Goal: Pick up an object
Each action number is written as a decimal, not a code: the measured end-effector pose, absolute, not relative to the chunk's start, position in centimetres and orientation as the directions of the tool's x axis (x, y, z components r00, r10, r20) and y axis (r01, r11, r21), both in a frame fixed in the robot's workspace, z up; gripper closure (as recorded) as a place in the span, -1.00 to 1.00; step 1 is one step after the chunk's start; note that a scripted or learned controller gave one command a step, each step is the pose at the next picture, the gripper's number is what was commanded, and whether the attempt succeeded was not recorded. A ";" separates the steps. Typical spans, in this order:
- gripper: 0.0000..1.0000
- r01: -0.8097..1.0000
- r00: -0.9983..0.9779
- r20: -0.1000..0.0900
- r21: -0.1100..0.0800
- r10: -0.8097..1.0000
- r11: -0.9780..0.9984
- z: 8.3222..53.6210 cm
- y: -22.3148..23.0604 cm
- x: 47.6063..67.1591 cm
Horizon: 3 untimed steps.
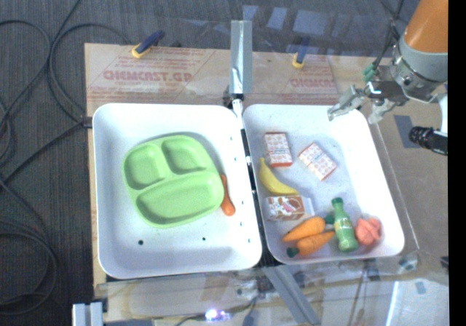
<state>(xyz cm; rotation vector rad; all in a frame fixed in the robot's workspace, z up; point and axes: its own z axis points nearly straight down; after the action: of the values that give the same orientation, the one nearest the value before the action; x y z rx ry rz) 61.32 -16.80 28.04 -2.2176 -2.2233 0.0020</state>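
Note:
My gripper [355,110] hangs over the far right corner of the right bin [386,172], open, with nothing between its fingers. Below it in that bin lie two small red-and-white boxes [277,148] [317,160], a banana [275,180] and a flat snack packet [285,207]. Nearer the front are two carrots [304,228] [314,243], a green bottle [344,225] and a pink-red toy [369,230]. The nearest item to the gripper is the right-hand box, a short way toward the front.
The left bin [109,244] holds a green divided plate [175,179] with a small orange carrot [226,197] by its right edge. A metal post [239,55] stands behind the seam between the bins. Clamps [147,43] [299,53] sit on the back board.

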 end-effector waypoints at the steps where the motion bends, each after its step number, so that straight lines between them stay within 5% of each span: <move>1: -1.00 0.970 -0.242 0.000 -0.001 0.970 0.242 23.8 -13.4 60.0; 2: -1.00 0.940 -0.343 0.001 -0.001 0.940 0.343 14.5 -12.6 58.9; 3: -1.00 0.925 -0.380 -0.012 0.021 0.925 0.380 9.6 -15.6 60.0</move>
<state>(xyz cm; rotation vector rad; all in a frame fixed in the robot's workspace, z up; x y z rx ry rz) 59.97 -15.57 9.65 -1.7616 -2.6272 -0.0164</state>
